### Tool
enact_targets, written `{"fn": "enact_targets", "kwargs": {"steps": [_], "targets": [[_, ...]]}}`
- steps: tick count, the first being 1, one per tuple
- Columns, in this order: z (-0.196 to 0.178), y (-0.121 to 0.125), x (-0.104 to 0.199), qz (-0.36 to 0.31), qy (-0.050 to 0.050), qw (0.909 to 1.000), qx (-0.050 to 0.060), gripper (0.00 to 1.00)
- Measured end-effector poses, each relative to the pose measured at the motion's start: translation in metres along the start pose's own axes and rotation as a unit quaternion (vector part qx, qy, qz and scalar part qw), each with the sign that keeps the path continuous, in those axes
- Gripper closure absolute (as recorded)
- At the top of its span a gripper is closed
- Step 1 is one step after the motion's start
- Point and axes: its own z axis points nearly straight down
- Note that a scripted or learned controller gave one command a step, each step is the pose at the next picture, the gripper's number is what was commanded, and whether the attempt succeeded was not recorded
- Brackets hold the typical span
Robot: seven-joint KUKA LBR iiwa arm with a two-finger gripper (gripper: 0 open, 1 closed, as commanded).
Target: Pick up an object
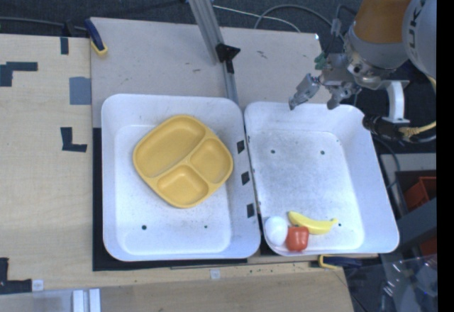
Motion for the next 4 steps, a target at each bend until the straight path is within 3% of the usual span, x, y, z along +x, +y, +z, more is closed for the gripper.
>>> {"fn": "enact_targets", "kwargs": {"steps": [1, 2, 4], "targets": [[0.000, 0.000, 0.000, 0.000, 0.000, 1.0000, 0.000, 0.00], [0.044, 0.002, 0.001, 0.000, -0.001, 1.0000, 0.002, 0.00], [0.169, 0.006, 0.007, 0.000, 0.000, 1.0000, 0.003, 0.00]]}}
